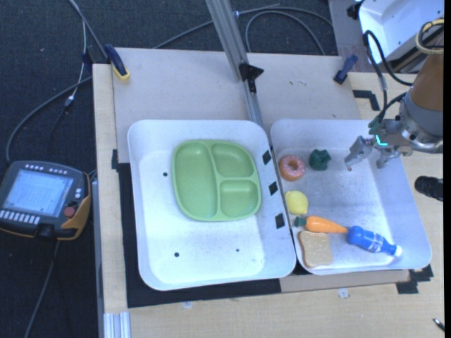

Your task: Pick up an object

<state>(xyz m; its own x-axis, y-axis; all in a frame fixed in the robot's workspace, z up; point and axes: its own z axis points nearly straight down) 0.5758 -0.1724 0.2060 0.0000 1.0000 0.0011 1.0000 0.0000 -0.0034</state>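
Claw (371, 153) hangs over upper right of the right bin (416, 217), fingers spread, nothing betw. them, so released. Arm comes in from the right, orange band just above the wrist.

Nearest obj: dark green piece (320, 159), just left of claw, apart from it. Next to that, pink donut (291, 166), close to the bin's left wall. Below: yellow lemon (297, 203), then orange carrot (325, 224), bread slice (316, 249) and blue bottle (371, 240) lying on its side along the near edge. Any of these would do for the pick; none lifted yet.

Left bin (151, 259) holds a green divided plate (215, 179). Worktop (176, 83) beyond is bare board; teach pendant (42, 199) off to the left.

Risks, my guess: claw sits over bare bin floor, so a straight descent closes on nothing. Carrot, bread and lemon crowd each other, so fingers may nudge a neighbour. Bottle likely rolls if pinched off-centre.
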